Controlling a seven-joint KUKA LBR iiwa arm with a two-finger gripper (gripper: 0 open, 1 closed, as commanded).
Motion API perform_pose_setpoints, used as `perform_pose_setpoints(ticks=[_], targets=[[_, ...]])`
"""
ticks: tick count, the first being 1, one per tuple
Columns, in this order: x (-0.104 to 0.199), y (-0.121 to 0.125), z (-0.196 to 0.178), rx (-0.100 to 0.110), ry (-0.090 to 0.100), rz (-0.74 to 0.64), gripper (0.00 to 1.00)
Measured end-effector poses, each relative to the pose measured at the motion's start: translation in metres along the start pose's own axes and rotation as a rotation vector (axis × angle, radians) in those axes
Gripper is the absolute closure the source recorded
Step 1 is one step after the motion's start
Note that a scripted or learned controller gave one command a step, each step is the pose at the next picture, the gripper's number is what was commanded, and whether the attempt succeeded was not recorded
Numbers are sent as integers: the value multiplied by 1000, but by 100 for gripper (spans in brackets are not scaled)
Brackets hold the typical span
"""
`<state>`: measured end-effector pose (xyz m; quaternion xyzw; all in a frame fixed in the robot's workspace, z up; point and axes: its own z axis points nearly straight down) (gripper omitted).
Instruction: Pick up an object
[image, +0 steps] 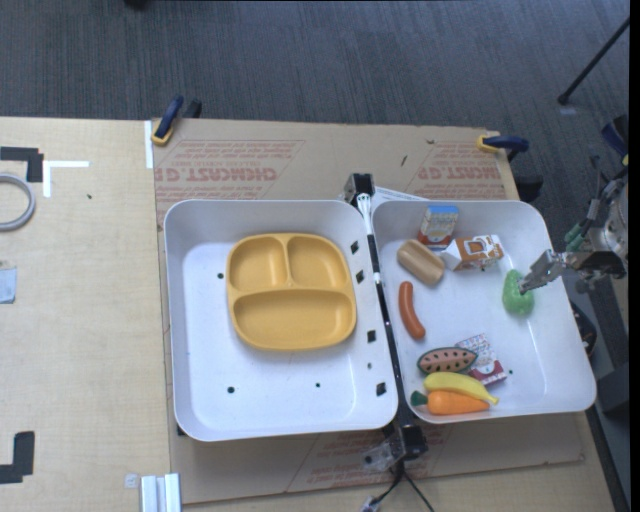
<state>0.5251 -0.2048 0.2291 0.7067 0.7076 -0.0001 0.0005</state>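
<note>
Here the gripper (540, 270) hovers at the right bin's (560, 385) edge, reaching in; whether its jaws are open I cannot tell. A green toy (518, 296) lies just below them, so the next move calls for a short descent.

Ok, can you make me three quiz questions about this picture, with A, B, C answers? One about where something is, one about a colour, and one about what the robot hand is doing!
1. Where is the yellow divided plate?
A. in the left bin
B. in the right bin
C. on the cardboard

2. What colour is the toy next to the gripper?
A. red
B. green
C. blue

3. Where is the banana lying?
A. touching the carrot
B. alone in a corner
C. on the plate

Answers:
1. A, the plate sits in the left bin.
2. B, the green toy lies at the gripper's tip.
3. A, the banana rests right against the carrot in the right bin.
</note>
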Motion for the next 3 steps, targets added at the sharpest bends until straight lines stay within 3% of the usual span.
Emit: perform_pose_setpoints(ticks=[1,2,3], targets=[[0,60,138,3,4,-15,0],[-1,60,127,1,1,-15,100],[72,72,-1,0,0,13,100]])
